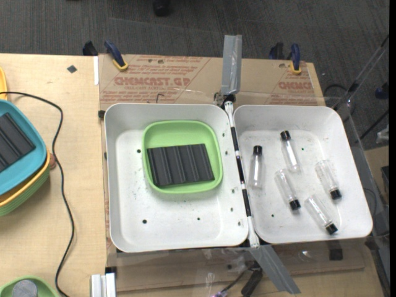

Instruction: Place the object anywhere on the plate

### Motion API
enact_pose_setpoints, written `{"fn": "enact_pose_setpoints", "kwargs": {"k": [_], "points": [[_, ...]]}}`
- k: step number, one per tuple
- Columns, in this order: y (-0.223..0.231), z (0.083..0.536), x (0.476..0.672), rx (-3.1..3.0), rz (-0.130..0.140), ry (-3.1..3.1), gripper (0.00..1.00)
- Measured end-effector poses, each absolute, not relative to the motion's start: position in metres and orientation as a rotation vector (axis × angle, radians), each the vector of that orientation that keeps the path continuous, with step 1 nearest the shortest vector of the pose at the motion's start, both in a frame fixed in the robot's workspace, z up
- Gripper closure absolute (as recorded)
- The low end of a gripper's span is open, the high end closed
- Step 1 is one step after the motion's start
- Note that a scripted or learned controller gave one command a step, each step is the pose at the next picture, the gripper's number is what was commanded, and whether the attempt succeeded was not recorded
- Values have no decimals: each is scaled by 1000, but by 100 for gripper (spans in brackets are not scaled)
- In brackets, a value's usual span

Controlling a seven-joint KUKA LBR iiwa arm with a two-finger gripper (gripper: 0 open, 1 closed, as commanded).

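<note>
Two shallow white bins sit side by side on the bench in the middle of the frame. The left bin (pixel 124 221) holds a green plate (pixel 151 135) in its upper half; a dark, ribbed rectangular insert (pixel 181 164) lies on the plate, covering most of its floor.

The right bin (pixel 346 224) holds five clear vials with black caps, all lying on their sides and apart from each other. One vial (pixel 256 164) lies at the bin's left, near the divide between the bins, cap toward the top of the frame. A second vial (pixel 289 148) lies just right of it and higher, cap also upward. A third vial (pixel 288 191) lies near the bin's centre, cap toward the bottom. A fourth vial (pixel 328 179) lies toward the right side, cap at its lower end. The fifth vial (pixel 321 215) lies lowest, near the bin's bottom right, cap pointing to the lower right. None of the vials is on the plate.

Behind the bins, a brown cardboard sheet (pixel 161 79) is held down by blue-and-yellow clamps (pixel 116 55). At the left edge of the frame sits a stack of teal and yellow trays (pixel 28 166), with a black cable (pixel 62 184) curving down the wooden tabletop beside it.
</note>
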State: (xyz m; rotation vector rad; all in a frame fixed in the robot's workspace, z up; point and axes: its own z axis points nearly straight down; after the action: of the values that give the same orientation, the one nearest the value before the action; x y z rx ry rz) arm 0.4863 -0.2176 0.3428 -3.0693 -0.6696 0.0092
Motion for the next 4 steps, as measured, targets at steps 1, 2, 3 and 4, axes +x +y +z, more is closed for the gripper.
{"fn": "enact_pose_setpoints", "kwargs": {"k": [1, 2, 3, 4], "points": [[-222, 350, 491, -3112, 10, -424, 0], [-222, 338, 491, -3124, 11, -321, 0], [-222, 293, 482, -3124, 10, -314, 0], [-222, 266, 477, -3124, 9, -312, 0]]}}
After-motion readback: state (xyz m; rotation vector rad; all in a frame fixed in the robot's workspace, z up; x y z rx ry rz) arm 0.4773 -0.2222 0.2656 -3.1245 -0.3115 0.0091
